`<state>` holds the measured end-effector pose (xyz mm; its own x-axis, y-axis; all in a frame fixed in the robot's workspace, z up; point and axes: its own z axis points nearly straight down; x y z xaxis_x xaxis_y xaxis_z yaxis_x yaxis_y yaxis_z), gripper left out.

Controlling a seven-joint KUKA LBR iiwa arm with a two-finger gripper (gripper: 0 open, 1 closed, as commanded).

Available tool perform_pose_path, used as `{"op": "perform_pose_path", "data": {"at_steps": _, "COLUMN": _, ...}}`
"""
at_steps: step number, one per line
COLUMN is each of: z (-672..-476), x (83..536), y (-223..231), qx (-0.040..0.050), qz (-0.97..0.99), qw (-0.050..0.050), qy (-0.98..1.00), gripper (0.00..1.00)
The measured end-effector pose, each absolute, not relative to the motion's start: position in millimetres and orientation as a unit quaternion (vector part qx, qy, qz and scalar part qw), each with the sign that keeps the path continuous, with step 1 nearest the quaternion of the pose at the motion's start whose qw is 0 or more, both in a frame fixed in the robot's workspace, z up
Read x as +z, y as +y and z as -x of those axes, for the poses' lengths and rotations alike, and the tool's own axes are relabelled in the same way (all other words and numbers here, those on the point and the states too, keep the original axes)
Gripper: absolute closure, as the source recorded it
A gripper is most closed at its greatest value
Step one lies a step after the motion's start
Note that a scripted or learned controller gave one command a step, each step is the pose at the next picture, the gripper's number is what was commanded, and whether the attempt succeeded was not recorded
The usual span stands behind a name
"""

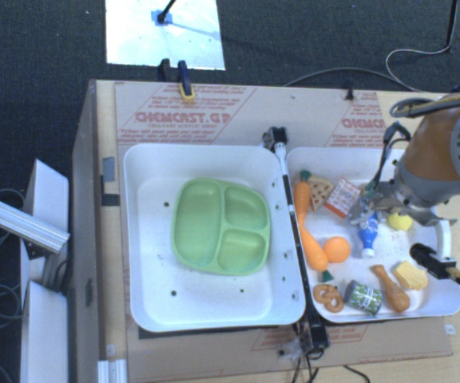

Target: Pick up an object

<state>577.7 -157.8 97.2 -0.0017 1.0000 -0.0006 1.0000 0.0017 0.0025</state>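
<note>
The right bin holds several toy foods: a long carrot, an orange ball, a waffle piece, a red and white packet, a blue and white bottle, a pretzel, a green can, a drumstick, a cheese wedge and a yellow piece. My gripper is low in this bin, just above the blue bottle and beside the packet. The wrist hides the fingers.
The left bin holds a green divided plate. A black divider clamp runs between the bins. The arm's grey body and orange band cover the right bin's far right corner. Cables trail on the bench at right.
</note>
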Motion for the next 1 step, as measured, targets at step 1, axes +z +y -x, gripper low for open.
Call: {"op": "perform_pose_path", "data": {"at_steps": 1, "z": -562.9, "x": 185.0, "y": -38.0, "qx": 0.0014, "qz": -0.705, "qw": 0.001, "qy": 0.709, "gripper": 1.00}}
